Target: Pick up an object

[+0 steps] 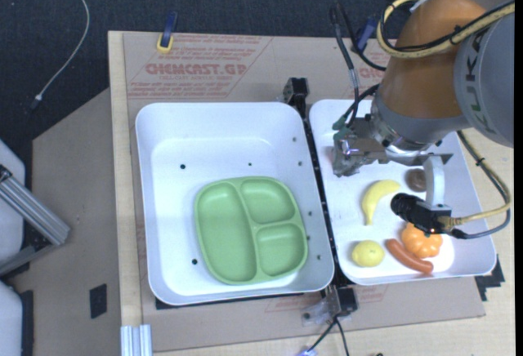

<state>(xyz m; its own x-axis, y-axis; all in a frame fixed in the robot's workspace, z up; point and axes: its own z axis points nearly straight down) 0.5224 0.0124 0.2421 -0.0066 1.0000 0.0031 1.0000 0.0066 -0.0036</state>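
Note:
The right white bin (pixel 346 212) holds several toy foods. A yellow banana (pixel 377 198) lies near its middle. In front of it sits a yellow lemon (pixel 368 252). An orange pumpkin-like piece (pixel 422 242) and a red-orange sausage shape (pixel 409 257) lie at the front right. A small brown item (pixel 417 180) shows behind the banana, partly under the arm. My gripper (pixel 351 153) hangs over the bin's back left area, up and left of the banana, and I see no object in it. The grey and orange arm covers the bin's back right.
The left white bin (pixel 163 175) holds a green divided plate (pixel 249 229). A black fitting with a cable (pixel 413 211) hangs off the arm, right beside the banana and above the pumpkin piece. The divider between the bins runs just left of the gripper.

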